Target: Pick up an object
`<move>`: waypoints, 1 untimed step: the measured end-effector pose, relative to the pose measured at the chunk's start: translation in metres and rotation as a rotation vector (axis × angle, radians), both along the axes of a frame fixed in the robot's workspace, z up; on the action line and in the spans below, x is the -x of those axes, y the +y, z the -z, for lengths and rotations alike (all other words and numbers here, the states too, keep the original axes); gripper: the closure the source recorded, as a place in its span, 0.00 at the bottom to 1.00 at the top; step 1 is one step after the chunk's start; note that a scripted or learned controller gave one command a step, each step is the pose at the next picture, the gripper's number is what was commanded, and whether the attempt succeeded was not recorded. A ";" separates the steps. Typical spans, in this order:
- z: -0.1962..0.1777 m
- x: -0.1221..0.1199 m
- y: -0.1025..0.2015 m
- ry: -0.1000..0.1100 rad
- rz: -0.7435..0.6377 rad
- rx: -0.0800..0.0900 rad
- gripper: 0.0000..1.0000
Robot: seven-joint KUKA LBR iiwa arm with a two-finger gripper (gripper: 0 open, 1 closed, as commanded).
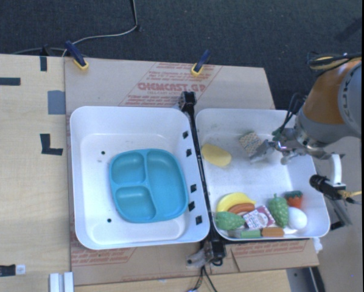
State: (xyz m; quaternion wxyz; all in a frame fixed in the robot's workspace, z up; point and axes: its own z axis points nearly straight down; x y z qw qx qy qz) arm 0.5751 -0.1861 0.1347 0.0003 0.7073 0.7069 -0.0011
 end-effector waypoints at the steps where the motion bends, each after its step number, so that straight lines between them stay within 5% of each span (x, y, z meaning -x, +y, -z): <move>1: 0.048 -0.035 0.051 -0.004 -0.002 0.000 0.00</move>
